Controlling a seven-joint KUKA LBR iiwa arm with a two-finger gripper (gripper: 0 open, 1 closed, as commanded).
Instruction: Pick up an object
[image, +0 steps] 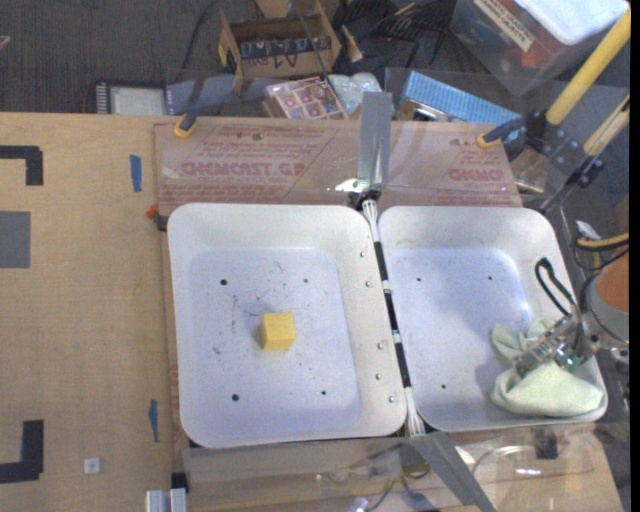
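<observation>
We see two white bins on the worktop (80, 300). A yellow cube (279, 331) lies near the middle of the left bin (200, 240). In the right bin (450, 240), a pale green cloth (545, 388) lies crumpled at the near right corner. The claw (553, 348) sits at the cloth's upper edge; whether it grips we cannot tell.
</observation>
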